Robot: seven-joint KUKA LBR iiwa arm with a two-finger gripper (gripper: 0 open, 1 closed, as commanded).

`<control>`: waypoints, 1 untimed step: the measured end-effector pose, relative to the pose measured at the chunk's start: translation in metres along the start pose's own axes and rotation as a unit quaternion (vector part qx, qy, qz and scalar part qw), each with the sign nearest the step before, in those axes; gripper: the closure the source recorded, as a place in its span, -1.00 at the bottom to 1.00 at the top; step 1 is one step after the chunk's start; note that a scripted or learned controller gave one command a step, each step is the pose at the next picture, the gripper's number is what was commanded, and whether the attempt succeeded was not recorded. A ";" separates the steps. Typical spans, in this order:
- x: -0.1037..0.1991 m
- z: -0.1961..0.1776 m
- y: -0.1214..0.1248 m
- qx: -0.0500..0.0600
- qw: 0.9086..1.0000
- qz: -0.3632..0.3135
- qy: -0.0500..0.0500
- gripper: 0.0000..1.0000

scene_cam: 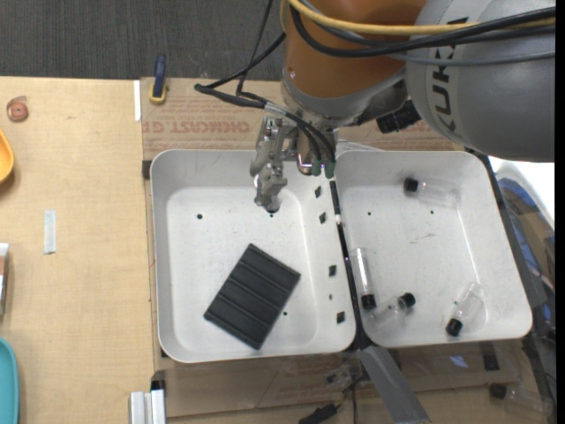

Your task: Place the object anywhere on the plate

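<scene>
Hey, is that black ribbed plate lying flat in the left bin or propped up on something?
Flat. The black ribbed plate lies on the left bin floor, turned diagonally, touching no wall.

Two white bins side by side: left bin [177, 325], right bin [503, 263]. Right bin holds several clear vials with black caps: one near the back [422, 187], one long tube along the left wall [362, 276], one small near the front [404, 302], one at front right [463, 312]. Cardboard sheet [212, 124] with red print behind the bins. Blue-handled tool [159, 78] at its back left corner. Wooden benchtop [79, 263] at left, orange object [4, 159] at its edge, small clear strip [49, 232] lying on it.
</scene>
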State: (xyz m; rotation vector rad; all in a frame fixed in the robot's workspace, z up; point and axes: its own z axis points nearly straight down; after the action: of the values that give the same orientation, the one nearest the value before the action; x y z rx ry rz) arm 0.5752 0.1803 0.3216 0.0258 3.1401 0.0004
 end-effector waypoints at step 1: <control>0.009 -0.120 -0.001 0.000 0.986 -0.164 -0.001 1.00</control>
State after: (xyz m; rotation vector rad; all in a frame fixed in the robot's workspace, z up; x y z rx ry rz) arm 0.5661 0.1793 0.4420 -0.4902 3.0992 0.0014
